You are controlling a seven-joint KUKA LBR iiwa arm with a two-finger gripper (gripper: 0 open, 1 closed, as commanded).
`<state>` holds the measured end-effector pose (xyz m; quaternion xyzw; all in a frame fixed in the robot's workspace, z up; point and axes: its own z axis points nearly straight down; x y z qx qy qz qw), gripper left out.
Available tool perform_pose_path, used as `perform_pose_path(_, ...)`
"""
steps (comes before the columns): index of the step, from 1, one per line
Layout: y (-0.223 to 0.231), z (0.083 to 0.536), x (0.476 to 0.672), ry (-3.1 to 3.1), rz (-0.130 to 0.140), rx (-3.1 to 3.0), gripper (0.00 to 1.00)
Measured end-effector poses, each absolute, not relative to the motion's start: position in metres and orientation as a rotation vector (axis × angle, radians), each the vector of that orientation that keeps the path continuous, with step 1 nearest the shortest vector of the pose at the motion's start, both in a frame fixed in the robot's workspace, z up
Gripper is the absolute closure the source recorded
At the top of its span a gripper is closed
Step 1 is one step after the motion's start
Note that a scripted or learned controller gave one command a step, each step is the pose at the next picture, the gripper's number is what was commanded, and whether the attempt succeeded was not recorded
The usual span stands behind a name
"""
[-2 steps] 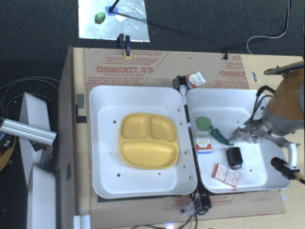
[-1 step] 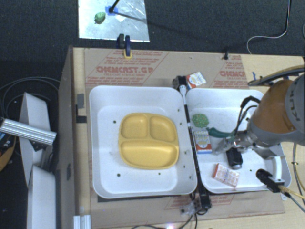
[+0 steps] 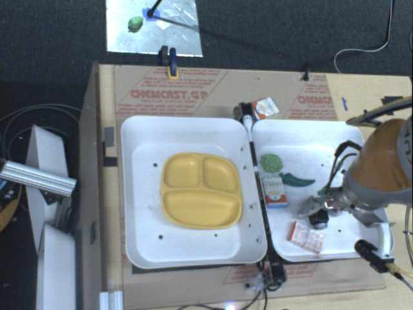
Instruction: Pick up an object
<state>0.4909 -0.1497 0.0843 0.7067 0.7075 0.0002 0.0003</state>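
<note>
Here the gripper (image 3: pixel 314 206) hangs low in the right bin (image 3: pixel 310 148), with small pickable things lying near it.
Whether the gripper is spread or closed, I cannot tell. Just below it lies a flat packet (image 3: pixel 306 236), red and white with a crinkled look, its print too small to read. To its left, against the bin's inner wall, sits a small box (image 3: pixel 275 191) with red and blue faces, its label also unreadable. Above the box are a round green ball (image 3: pixel 271 163) with a bumpy, speckled surface and a smooth, dark green pepper shape (image 3: pixel 297 179) tapering to a point. The left bin (image 3: pixel 145 173) holds a glossy yellow divided plate (image 3: pixel 201 190) with three compartments. Both bins are smooth white plastic with rounded corners, resting on a brown sheet (image 3: pixel 193 86) printed "CHEMCAST GP" in red.
</note>
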Motion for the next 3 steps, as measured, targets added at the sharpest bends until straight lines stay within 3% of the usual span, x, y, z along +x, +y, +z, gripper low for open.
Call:
perform_pose_path(1, -0.149, 0.095, 0.493, 2.223, 0.006, 2.218, 1.0)
perform_pose_path(2, -0.102, 0.086, 0.557, 2.224, 0.007, 2.214, 1.0)
perform_pose_path(3, -0.046, 0.186, 0.574, 2.225, 0.007, 2.213, 1.0)
